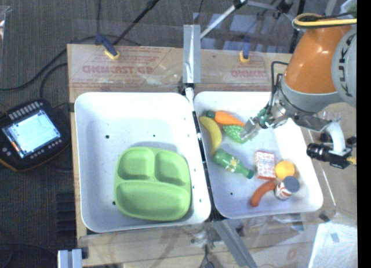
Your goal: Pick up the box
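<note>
Box (265, 164): small, red and white, lying lower right of centre in the right bin (301, 203), touching the orange ball (284, 169). Gripper (250, 130): above the box, apart from it; whether open or closed cannot be told. Left bin (93, 116): 1 green divided tray (153, 184).

Box (265, 164): small, red and white with a patterned face, lying flat on the floor of the right bin (307, 200), toward its front right part, edges turned slightly off the bin walls. It sits between the green bottle (232, 163) on its left and the orange ball (284, 170) just beside its right edge, with the orange carrot-shaped piece (262, 192) just in front of it. Top face is uncovered; it's apart from my fingers.
</note>
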`<state>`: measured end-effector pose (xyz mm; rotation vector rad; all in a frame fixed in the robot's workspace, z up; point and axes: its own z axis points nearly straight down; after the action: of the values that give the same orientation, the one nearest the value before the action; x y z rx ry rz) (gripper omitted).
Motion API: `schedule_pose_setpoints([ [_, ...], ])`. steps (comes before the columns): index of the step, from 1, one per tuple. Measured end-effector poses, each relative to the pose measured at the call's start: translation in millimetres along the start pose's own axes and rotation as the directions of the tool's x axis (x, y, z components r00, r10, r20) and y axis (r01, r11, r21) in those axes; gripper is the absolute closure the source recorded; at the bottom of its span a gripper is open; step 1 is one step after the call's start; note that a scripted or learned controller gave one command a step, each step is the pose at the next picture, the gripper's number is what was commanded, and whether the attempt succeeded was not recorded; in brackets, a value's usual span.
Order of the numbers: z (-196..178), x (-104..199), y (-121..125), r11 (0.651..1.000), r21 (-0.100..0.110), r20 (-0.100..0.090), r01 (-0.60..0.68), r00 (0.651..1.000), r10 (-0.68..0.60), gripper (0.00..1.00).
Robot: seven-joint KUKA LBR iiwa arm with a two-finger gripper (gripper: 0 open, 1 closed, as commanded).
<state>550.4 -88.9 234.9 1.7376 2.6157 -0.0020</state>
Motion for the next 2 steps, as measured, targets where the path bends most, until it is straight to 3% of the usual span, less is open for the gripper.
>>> schedule_pose_setpoints([
  [1,0,0,0,1.0,0.0,0.0,-0.001,1.0,0.001,0.0],
  [2,16,-56,-32,0.996,0.003,-0.001,-0.093,0.996,0.093,0.0],
])
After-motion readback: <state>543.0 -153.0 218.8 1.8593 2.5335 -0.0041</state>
